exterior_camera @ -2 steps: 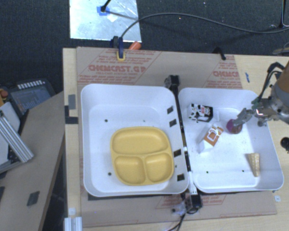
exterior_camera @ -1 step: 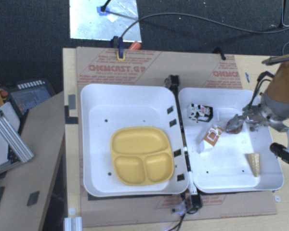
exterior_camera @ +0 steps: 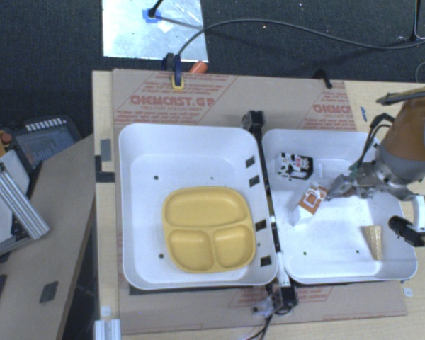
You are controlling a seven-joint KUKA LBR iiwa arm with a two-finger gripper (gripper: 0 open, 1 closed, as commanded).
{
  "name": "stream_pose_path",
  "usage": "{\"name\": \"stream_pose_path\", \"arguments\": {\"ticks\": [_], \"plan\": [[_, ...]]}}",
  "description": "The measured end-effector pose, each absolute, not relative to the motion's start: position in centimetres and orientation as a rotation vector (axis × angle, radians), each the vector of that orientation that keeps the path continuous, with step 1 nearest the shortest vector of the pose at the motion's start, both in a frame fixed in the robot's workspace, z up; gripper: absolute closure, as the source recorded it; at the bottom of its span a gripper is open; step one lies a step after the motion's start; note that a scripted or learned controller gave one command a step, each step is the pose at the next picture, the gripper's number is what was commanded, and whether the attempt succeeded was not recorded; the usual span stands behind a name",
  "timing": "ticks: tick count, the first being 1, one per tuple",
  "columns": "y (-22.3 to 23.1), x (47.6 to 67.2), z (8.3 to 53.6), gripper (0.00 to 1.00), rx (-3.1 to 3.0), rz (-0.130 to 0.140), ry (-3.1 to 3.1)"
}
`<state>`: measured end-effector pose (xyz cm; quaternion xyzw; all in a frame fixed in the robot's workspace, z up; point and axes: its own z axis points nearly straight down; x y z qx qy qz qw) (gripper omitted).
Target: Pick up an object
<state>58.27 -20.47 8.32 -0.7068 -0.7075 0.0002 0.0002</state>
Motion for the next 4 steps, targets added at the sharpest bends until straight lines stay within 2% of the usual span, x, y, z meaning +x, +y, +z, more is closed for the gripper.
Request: {"name": "stream_pose_path", "arguments": {"ticks": [1,3,4], "plan": [[-20.5,58.4,9.6,1.0,-2.224,-0.003,-2.226],[-18.7,59.0,19.7,1.0,-2.219,-0.006,-2.233],[-18.7,59.2,23.3,1.0,-2.219,-0.004,-2.232]]}}
